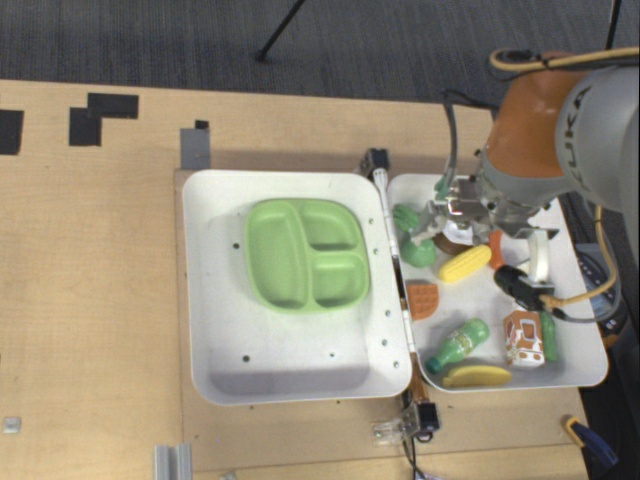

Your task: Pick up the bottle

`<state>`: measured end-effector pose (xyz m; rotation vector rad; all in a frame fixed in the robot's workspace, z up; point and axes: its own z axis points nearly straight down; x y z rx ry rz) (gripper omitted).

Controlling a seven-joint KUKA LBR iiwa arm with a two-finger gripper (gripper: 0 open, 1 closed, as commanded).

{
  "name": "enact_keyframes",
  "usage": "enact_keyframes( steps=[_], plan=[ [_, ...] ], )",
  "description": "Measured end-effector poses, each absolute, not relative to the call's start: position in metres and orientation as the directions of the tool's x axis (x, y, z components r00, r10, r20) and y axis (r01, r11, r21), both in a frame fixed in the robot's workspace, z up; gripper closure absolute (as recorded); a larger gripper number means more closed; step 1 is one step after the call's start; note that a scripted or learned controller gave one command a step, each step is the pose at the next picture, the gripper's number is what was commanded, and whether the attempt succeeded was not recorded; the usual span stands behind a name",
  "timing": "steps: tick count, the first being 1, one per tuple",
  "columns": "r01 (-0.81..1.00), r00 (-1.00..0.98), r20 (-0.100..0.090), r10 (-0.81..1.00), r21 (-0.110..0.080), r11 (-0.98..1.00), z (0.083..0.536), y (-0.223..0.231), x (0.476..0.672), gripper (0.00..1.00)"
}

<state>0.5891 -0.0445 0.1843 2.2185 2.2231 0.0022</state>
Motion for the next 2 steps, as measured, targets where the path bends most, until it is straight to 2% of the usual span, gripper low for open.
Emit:
enact_keyframes(
  steps=[1, 2],
  plan=[
    [0.961, 0.275, 0.001, 0.961, 0.002, -0.275, 0.185, -0.018, 0.585, 0.0],
    [0.962, 0.272, 0.002, 0.962, 0.003, -0.272, 0.195, -0.017, 0.586, 1.0]
  ],
)
